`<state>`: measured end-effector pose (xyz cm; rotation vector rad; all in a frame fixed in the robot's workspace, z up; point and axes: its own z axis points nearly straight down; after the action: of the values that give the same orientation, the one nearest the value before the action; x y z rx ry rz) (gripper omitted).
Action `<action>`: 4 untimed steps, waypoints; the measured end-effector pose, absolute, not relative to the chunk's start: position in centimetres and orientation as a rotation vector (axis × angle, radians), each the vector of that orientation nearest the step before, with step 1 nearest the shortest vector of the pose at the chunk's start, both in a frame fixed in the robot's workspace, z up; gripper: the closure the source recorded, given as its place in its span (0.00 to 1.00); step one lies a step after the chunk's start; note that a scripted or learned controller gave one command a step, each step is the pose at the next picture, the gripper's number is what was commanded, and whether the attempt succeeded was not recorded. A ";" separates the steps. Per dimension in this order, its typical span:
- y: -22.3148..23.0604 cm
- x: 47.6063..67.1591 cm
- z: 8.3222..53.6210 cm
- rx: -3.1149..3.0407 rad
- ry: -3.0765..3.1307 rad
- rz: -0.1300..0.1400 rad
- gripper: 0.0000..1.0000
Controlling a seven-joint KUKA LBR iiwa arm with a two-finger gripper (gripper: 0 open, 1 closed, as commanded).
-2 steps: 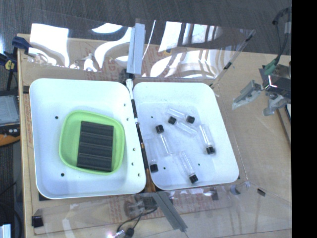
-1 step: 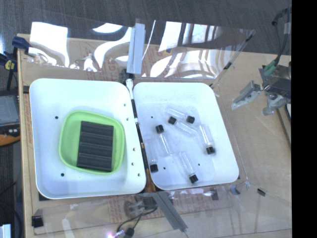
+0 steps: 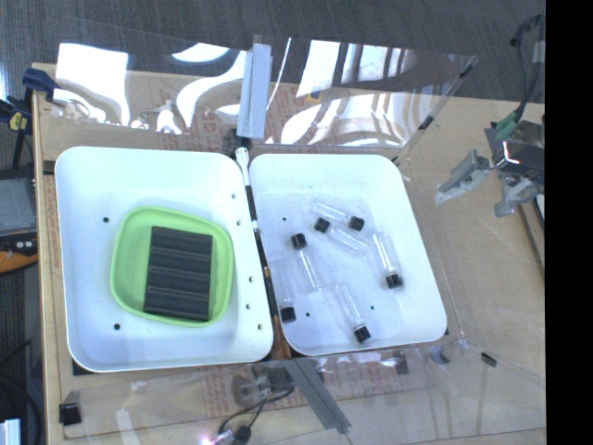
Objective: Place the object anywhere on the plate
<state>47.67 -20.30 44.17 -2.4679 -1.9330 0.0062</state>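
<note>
Vials [image 3: 307, 265] scattered mid right bin [image 3: 408, 202], 3 o'clock of plate [image 3: 123, 248]. Probably light, slick, rolly; best pinched across the barrel. Gripper [image 3: 460, 176] parked at 2 o'clock, grip unreadable.

The clear vials [image 3: 345, 258] in the right bin [image 3: 408, 313] were hard to trace; mostly their black caps showed. At the frame's right the claw [image 3: 496, 179] was small, its fingers unreadable. Glare washed out the clear panel [image 3: 306, 100] at the top. The dark block [image 3: 178, 273] hid the plate's [image 3: 125, 267] middle.
</note>
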 end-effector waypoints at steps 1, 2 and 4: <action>-20.3 47.7 44.2 -2.476 -1.924 0.006 0.00; -20.4 47.6 44.2 -2.515 -1.874 0.007 0.00; -20.4 47.6 44.2 -2.555 -1.821 0.008 0.00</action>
<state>47.62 -20.42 44.21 -2.5548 -1.8209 0.0082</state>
